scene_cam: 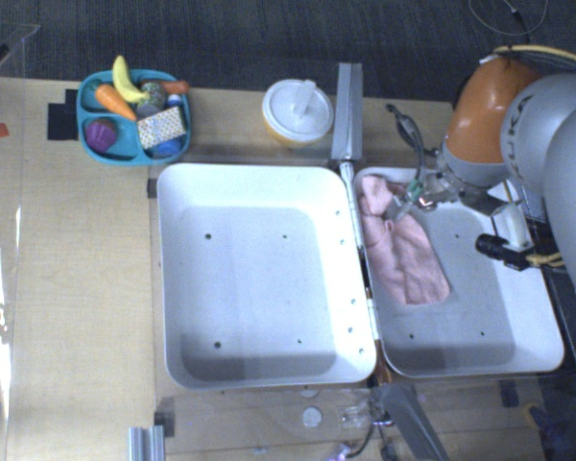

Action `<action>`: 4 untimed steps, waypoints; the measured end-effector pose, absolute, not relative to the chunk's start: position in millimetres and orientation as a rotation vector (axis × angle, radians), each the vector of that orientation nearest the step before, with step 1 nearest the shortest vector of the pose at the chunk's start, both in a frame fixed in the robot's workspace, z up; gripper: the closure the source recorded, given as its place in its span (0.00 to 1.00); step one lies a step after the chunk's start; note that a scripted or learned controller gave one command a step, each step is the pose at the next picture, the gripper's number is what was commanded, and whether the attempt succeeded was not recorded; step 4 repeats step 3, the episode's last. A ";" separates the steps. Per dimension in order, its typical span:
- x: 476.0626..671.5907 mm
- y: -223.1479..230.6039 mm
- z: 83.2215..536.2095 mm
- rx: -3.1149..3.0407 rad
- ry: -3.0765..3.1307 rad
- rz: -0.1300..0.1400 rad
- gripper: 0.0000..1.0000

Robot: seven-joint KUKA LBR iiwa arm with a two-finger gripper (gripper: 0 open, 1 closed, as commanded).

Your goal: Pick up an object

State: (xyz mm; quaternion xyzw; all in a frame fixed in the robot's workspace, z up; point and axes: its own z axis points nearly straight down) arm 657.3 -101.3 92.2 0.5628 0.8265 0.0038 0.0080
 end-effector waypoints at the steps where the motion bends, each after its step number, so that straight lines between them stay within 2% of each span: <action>1: 659.4 -99.6 104.8 1.754 2.581 0.019 1.00; 2: 671.3 -96.5 179.8 1.434 2.783 0.007 1.00; 3: 670.8 -110.1 165.7 1.051 2.951 0.005 1.00; 4: 670.8 -110.1 165.7 1.051 2.951 0.005 1.00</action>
